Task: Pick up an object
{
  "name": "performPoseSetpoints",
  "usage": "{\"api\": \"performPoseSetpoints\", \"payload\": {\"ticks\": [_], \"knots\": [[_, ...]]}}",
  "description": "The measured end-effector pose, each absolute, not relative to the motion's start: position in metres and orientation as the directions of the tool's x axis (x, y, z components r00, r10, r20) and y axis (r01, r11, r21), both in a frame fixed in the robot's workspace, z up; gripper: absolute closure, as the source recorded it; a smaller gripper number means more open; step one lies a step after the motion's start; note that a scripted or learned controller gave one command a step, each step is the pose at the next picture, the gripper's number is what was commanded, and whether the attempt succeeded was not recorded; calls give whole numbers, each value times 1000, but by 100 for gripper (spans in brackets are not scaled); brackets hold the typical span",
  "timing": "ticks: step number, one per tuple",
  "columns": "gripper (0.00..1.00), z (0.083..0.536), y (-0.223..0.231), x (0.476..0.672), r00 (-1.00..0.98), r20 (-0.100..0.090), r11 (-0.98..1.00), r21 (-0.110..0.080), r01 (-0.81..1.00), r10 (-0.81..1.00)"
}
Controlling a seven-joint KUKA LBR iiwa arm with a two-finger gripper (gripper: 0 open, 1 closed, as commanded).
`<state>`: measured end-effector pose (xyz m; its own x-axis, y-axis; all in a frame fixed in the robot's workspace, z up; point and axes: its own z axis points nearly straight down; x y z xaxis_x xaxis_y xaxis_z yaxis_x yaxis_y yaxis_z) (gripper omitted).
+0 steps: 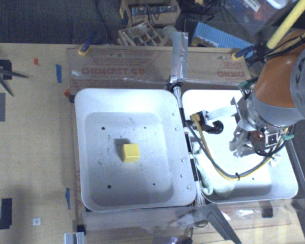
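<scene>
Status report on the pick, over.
Pincer over the right bin, nothing seen in it. Yellow block sits alone in the left bin, untouched. Yellow cable trails across the right bin; divider between pincer and block.

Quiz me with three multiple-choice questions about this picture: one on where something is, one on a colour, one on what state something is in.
1. Where does the block lie?
A. In the left bin
B. In the right bin
C. On the bench outside the bins

2. What colour is the block?
A. Blue
B. Yellow
C. Red

3. How does the block stand with respect to the arm?
A. Lifted in the air by the arm
B. Pressed under the arm
C. Resting alone on the bin floor, apart from the arm

Answers:
1. A: the block sits near the middle of the left bin, while the arm is over the right bin.
2. B: its faces are plainly yellow against the white floor.
3. C: it casts a small shadow on the floor, and the arm is across the divide, well away from it.
</scene>
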<state>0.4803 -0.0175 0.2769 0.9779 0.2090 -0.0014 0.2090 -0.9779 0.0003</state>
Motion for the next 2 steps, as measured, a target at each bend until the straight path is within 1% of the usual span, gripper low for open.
{"api": "performPoseSetpoints", "payload": {"ticks": [1,2], "knots": [[100,315,8,495,980,0,-980,1,199,199],[100,335,-52,542,980,-3,-980,0,199,199]]}}
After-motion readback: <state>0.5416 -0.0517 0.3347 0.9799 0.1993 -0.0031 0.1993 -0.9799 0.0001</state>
